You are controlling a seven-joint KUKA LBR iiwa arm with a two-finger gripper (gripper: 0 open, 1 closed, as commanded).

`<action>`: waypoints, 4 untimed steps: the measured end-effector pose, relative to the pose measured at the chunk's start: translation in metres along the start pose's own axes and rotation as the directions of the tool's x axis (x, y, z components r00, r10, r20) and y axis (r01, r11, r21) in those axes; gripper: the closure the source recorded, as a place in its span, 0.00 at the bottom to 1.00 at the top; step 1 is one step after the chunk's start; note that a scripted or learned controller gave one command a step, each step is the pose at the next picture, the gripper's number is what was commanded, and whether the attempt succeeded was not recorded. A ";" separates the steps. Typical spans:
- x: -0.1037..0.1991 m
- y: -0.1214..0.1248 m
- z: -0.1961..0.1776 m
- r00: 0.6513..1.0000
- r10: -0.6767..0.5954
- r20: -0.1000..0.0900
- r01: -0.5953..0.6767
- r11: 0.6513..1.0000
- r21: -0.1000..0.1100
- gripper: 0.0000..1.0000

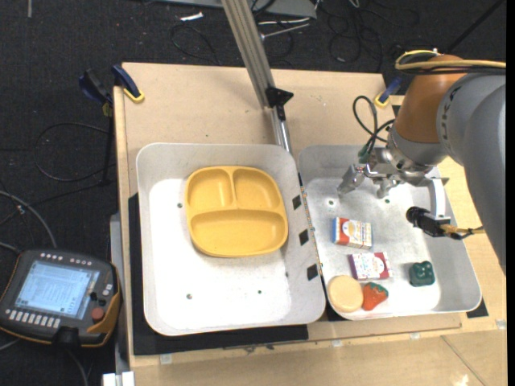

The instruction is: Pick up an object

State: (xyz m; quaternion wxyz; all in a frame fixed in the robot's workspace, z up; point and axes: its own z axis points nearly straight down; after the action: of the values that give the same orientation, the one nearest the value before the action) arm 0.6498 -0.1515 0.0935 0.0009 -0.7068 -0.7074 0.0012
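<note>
While gripper (pixel 368 182) hovers, fingers apart, nothing held: small carton (pixel 353 232) just below looks light, stiff; pinch flat sides.

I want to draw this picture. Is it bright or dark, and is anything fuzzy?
In the camera view, the two white bins are brightly lit and a bit washed out, while the floor around the bench is dark. The yellow tray looks sharp; the small things in the right bin look softer, and the hand is slightly fuzzy.
</note>
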 end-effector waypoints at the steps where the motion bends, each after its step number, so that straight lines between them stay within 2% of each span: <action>1: 0.000 0.001 -0.013 1.000 -0.001 0.001 0.001 1.000 -0.005 1.00; 3: -0.004 0.008 -0.131 1.000 -0.001 0.002 0.001 1.000 -0.011 1.00; 4: 0.052 0.018 -0.141 1.000 -0.007 -0.002 0.007 1.000 -0.007 1.00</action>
State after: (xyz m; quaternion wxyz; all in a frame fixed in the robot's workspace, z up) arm 0.6685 -0.0998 0.2346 -0.0010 -0.7043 -0.7099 -0.0020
